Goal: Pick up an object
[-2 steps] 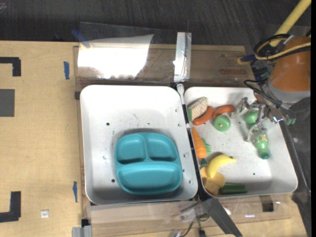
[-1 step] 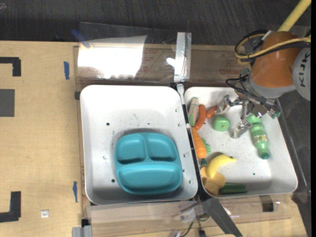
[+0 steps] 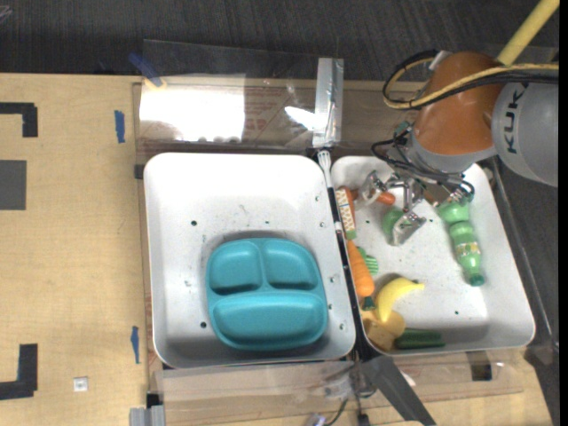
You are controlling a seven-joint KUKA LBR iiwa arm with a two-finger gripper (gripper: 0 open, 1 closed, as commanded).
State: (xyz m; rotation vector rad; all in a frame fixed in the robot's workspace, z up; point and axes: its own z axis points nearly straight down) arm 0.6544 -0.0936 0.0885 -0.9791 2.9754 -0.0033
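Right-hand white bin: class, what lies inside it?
Inside the right-hand white bin lie a yellow plastic banana, an orange toy carrot, a green plastic bottle and a dark green cucumber. The grey arm's hand covers part of the floor.

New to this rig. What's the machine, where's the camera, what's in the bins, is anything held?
A fixed camera looks down at a slant on two shallow white bins. The grey robot arm with an orange band reaches in from the right; its two-finger metal end effector hangs over the right white bin. No object is visible between its fingers. That bin holds a green plastic bottle, a yellow banana, an orange carrot and other small items. The left white bin holds a teal divided tray.
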